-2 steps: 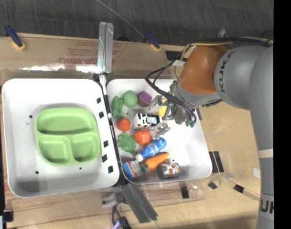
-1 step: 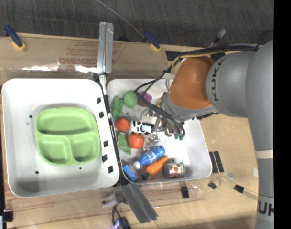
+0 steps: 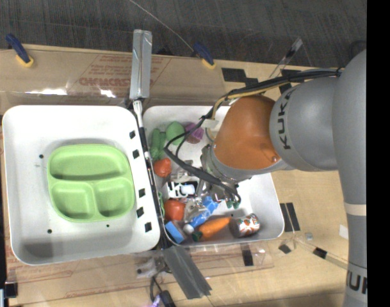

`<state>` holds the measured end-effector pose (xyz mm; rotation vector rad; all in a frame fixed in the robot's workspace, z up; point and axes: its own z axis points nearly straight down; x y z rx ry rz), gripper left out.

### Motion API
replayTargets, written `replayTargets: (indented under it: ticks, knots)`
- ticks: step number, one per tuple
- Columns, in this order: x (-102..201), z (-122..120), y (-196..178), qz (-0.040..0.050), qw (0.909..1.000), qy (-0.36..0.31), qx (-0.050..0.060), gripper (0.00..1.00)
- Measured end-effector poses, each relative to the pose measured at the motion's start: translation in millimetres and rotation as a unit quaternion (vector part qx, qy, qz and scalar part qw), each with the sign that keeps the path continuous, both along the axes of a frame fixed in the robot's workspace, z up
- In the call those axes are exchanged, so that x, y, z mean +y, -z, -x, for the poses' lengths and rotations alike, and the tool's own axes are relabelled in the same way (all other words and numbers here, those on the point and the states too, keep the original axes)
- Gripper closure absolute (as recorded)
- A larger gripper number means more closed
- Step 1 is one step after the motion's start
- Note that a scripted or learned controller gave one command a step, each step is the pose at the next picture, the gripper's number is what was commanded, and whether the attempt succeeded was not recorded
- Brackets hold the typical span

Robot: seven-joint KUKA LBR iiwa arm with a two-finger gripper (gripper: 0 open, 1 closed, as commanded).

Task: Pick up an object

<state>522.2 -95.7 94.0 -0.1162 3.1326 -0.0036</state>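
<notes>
- The grey arm [image 3: 323, 120] with its orange band [image 3: 246, 136] reaches over the right bin [image 3: 268, 203]; the gripper [image 3: 198, 194] sits low among the clutter there.
- Whether its fingers are spread or pressed together cannot be told; the wrist hides them.
- The objects lie in the right bin's left and lower part: green items [image 3: 166, 136] at the top, an orange carrot [image 3: 214, 226] near the bottom rim, a blue piece [image 3: 173, 231] beside it, and a red-and-white item [image 3: 248, 224] to the carrot's right.
- The left bin [image 3: 15, 171] holds a green divided tray [image 3: 90, 182].
</notes>
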Motion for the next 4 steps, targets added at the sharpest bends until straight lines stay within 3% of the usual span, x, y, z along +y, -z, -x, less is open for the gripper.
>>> replayTargets:
  ticks: [1,2,3,4]
  knots:
    - [-15.3,-20.4,1.4,-0.0006,0.9976,-0.069,0.002,0.0]
    - [-1.1,-15.4,0.3,0.0023,0.9984,-0.056,0.003,0.0]
    - [-0.1,-55.2,1.0,-0.0001,0.9961,-0.088,0.002,0.0]
    - [-23.2,-36.5,1.6,-0.0008,0.9885,-0.151,0.003,0.0]
